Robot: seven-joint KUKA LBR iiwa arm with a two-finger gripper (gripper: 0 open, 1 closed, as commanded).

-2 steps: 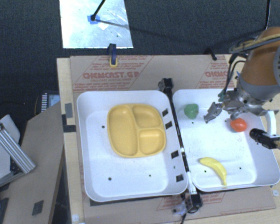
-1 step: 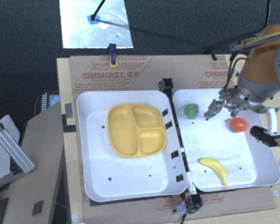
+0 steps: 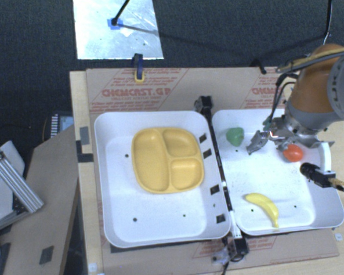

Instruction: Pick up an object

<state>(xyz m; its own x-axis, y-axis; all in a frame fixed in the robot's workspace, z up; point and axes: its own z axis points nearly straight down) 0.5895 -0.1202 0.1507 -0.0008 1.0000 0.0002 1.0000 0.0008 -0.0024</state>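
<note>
The grey arm (image 3: pixel 315 87) reaches in from three o'clock and bends down over the right bin (image 3: pixel 299 213). Its gripper (image 3: pixel 256 143) hangs low above the bin's upper middle and points toward nine o'clock. The slanted view leaves it unclear whether the pincer is wide or narrow, so that cannot be told. Nothing can be seen held in it.

Three loose things lie in the right bin. A small green object (image 3: pixel 235 136) sits at about ten o'clock on the bin floor, just beside the gripper tip on its nine o'clock side; whether the two touch cannot be told. A round orange-red object (image 3: pixel 292 153) lies at about two o'clock in the bin, close under the wrist, at the gripper's three o'clock. A yellow banana (image 3: pixel 264 207) lies at six o'clock, well apart from the gripper, with its curve running from upper left to lower right.

The left bin (image 3: pixel 114 193) holds a yellow divided plate (image 3: pixel 166 159) near its middle, with one long compartment at nine o'clock and two smaller ones at three o'clock. Both bins rest on a pale board (image 3: pixel 157 85) with red lettering, and a yellow clamp (image 3: pixel 139 71) grips the board's edge at twelve o'clock.
</note>
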